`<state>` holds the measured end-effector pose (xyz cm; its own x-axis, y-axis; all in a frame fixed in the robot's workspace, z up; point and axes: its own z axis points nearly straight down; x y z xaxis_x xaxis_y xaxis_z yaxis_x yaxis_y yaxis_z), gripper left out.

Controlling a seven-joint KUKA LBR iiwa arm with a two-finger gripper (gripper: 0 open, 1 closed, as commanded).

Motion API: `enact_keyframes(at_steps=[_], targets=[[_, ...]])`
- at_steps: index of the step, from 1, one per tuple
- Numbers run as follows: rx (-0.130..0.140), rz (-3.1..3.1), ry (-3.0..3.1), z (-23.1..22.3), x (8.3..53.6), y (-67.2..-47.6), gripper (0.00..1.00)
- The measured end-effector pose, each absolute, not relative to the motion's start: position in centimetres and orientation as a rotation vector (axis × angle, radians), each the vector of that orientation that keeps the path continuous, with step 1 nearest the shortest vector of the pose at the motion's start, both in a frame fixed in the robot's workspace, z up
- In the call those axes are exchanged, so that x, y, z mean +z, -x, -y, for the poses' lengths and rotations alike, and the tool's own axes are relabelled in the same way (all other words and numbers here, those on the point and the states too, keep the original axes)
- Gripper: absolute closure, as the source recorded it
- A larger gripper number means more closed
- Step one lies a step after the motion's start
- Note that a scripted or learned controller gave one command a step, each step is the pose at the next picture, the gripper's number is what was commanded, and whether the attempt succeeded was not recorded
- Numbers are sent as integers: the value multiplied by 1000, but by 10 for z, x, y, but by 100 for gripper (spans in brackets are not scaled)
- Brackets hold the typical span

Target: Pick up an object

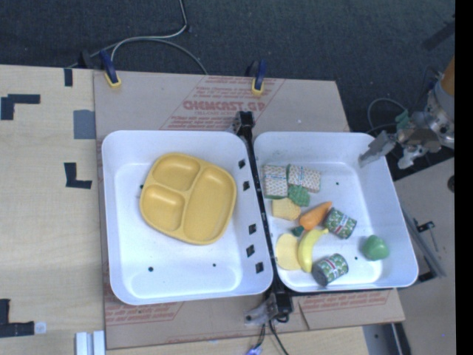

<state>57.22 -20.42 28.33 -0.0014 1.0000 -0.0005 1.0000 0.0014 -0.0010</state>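
Observation:
The right bin (392, 198) holds several small toy foods: two green-and-white patterned boxes (276, 180) (304, 176), a carrot (315, 214), a banana (310, 248), two dark cans (340, 222) (329, 268) and a green ball (375, 248). My gripper (390, 154) hangs over the bin's upper right rim, above and to the right of the pile. It is open with nothing between its fingers. The ball is the nearest item, well below it.
A yellow divided plate (188, 198) lies in the left bin (118, 220). A yellow wedge (286, 209) and a pale yellow round piece (287, 251) sit among the foods. Clamps (258, 80) and cables (159, 35) lie beyond the bins' far edge.

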Motion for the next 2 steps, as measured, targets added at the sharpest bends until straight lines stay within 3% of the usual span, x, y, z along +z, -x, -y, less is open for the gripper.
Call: enact_keyframes(at_steps=[1, 2], targets=[[3, 2221, 2217, 163, 181, -594, 0], [-12, 2229, 2231, 123, 101, -568, 0]])
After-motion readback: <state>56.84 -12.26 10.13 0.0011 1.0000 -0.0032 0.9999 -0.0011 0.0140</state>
